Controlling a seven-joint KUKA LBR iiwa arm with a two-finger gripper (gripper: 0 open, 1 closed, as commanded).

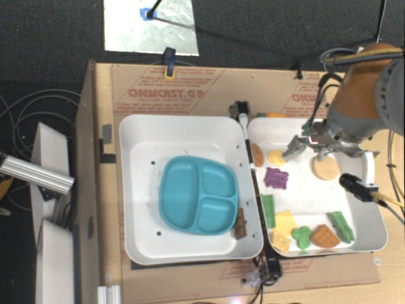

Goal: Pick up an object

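While hovering low over the right bin (380, 233), hand (297, 146) spread and pinching nothing, just beside the yellow piece (276, 157). Purple piece (276, 178) below that yellow piece, tan disc (326, 168) to its right. Nothing lifted yet; closing and raising left to do.

**Printed words on the board under the bins**

Red print reading "CHEMCAST GP" runs across the brown protective sheet (171, 90), just behind the left white bin (136, 170). The same red print repeats behind the right bin (373, 233), near the arm, but there it is partly hidden and unreadable.
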